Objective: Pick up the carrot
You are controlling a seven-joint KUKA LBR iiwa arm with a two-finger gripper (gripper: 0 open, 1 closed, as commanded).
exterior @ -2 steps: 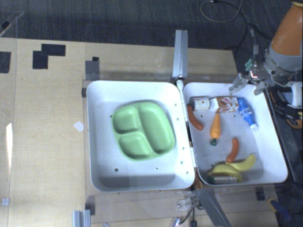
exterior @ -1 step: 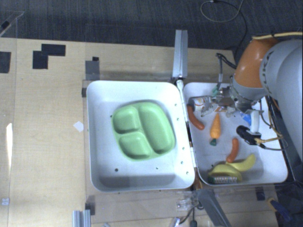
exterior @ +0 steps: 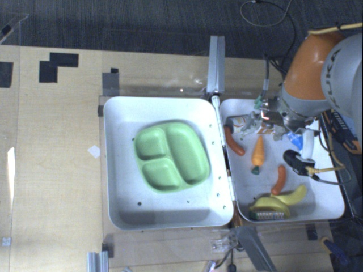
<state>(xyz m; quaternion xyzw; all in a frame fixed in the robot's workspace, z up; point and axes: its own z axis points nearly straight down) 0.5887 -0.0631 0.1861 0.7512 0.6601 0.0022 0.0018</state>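
Note:
The orange carrot [exterior: 258, 153] lies in the right bin [exterior: 326, 205], nearly upright in the view, with its dark tip pointing toward the front. My gripper [exterior: 262, 128] hovers just behind the carrot's upper end, at the back of that bin. Its fingers stand apart and open, with nothing between them. The carrot rests on the bin floor by itself.
In the right bin a red sausage [exterior: 233, 142] lies left of the carrot and another [exterior: 278, 179] to its front right. A yellow banana [exterior: 282, 199] lies at the front wall. A green divided plate [exterior: 171, 154] sits in the left bin [exterior: 122, 203].

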